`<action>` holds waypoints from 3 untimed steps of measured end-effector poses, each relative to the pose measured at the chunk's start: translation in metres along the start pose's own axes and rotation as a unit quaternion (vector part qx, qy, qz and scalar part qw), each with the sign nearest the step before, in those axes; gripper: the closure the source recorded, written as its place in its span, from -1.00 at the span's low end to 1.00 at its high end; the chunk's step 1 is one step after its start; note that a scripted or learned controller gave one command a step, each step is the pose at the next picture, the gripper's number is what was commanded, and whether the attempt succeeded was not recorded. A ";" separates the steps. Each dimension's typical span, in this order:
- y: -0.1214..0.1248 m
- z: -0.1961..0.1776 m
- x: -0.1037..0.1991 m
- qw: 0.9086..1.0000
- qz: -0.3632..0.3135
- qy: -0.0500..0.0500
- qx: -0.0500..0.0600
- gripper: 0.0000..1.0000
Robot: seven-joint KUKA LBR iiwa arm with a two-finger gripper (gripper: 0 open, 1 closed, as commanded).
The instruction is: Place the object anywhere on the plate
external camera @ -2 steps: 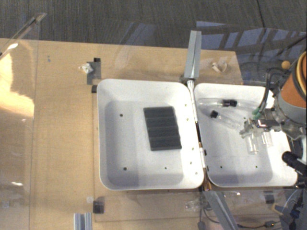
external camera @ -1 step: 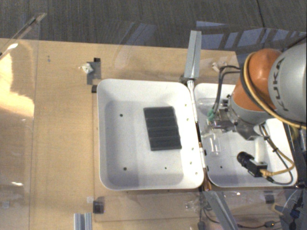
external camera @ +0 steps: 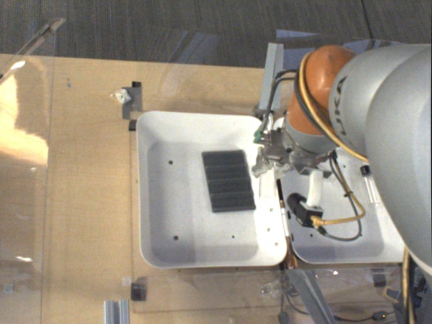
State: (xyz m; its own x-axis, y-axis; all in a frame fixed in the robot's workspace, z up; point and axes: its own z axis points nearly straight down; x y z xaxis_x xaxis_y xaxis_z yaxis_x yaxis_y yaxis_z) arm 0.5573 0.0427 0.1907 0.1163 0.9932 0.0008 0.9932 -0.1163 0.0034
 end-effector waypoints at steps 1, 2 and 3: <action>-0.024 0.022 0.081 0.992 0.128 0.000 0.001 1.00; -0.024 0.039 0.169 0.994 0.107 0.000 0.001 1.00; 0.049 0.024 0.189 0.985 -0.171 0.000 0.000 1.00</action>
State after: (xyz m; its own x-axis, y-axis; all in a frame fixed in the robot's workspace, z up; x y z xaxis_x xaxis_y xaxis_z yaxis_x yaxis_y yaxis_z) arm 0.6277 0.2250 0.1671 -0.2254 0.9743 0.0000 0.9743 0.2254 0.0041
